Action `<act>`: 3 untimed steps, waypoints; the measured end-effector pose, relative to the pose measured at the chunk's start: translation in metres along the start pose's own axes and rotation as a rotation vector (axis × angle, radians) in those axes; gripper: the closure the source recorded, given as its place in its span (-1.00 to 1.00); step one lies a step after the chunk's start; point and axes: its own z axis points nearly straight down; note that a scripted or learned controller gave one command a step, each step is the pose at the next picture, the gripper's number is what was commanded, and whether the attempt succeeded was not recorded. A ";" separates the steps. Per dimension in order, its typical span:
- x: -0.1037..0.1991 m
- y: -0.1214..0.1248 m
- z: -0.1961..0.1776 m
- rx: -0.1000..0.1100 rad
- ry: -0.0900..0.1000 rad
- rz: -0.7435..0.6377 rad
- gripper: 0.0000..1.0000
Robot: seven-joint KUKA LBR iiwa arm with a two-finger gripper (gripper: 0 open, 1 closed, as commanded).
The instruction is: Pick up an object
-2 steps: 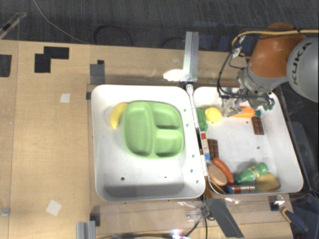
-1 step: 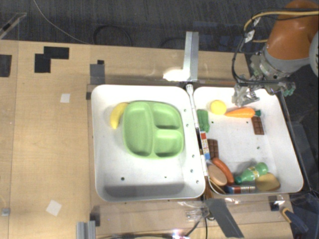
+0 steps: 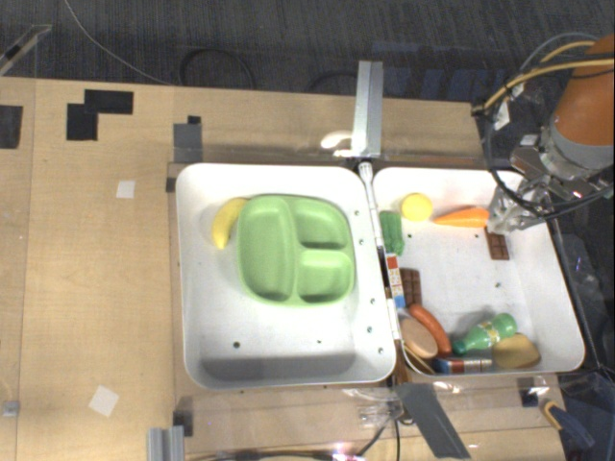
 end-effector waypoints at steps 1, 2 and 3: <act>-0.002 0.001 0.000 0.000 -0.002 -0.001 -1.00; -0.047 -0.005 0.082 0.003 -0.005 -0.015 -1.00; -0.041 0.018 0.084 -0.001 -0.003 -0.033 -1.00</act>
